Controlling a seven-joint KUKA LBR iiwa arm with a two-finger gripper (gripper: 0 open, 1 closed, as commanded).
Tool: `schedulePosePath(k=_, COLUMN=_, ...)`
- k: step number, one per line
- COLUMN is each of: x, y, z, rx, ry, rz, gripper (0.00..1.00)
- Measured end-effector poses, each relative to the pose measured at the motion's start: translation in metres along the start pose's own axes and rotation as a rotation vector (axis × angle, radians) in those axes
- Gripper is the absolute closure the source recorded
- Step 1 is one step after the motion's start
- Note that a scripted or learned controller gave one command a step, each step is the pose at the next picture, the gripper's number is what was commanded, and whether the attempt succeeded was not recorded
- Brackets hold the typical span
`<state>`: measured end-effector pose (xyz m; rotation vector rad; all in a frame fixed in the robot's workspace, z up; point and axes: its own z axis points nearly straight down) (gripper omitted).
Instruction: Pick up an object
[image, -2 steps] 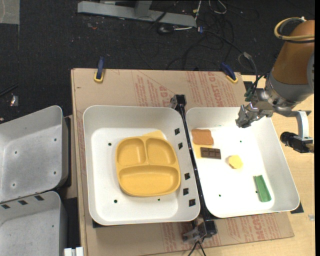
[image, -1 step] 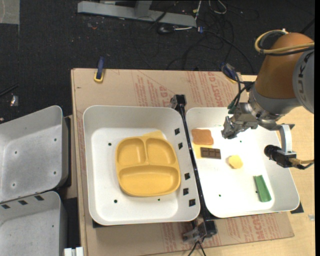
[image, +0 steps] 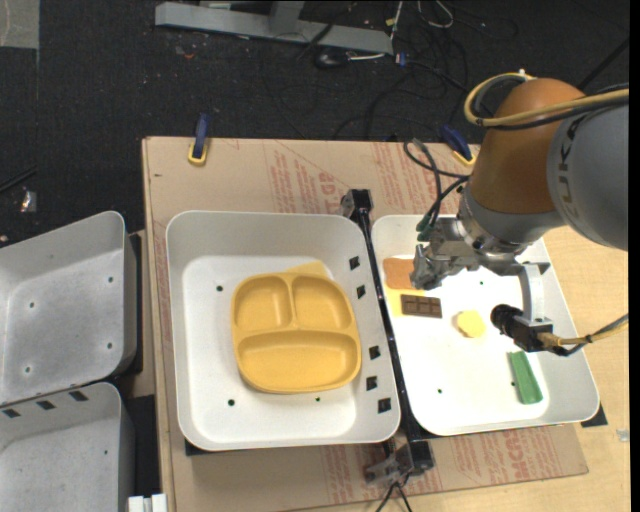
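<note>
Your tabletop (image: 260, 175) is a brown board carrying two shallow white bins side by side. The left bin (image: 190, 300) holds a yellow divided plate (image: 296, 334) with three compartments, lying flat near the bin's middle. The right bin (image: 470, 395) holds the small items.

Your arm (image: 560, 150) comes in from the right, grey with an orange band above the wrist, and bends down over the far part of the right bin. Its end effector (image: 432, 268) sits low at the bin's far left corner, just above an orange flat piece (image: 398, 272) that lies against the bin's left wall. You cannot tell from here whether the end effector is spread or closed, and nothing shows as gripped.

Just beside the orange piece, nearer you, lies a brown chocolate-bar-like block (image: 421, 307). A green stick-shaped piece (image: 525, 377) lies toward the bin's right side. A small yellow lump (image: 470, 323) rests between the brown block and the green piece.
</note>
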<state>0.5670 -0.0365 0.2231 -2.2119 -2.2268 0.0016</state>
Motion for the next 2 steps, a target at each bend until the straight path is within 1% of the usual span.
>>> schedulePosePath(k=1, x=0.039, y=-0.025, z=0.004, rx=0.001, ry=0.0, rz=0.0, gripper=1.0)
schedulePosePath(k=2, x=0.09, y=-0.043, z=0.008, rx=0.0, ry=0.0, rz=-0.001, gripper=1.0)
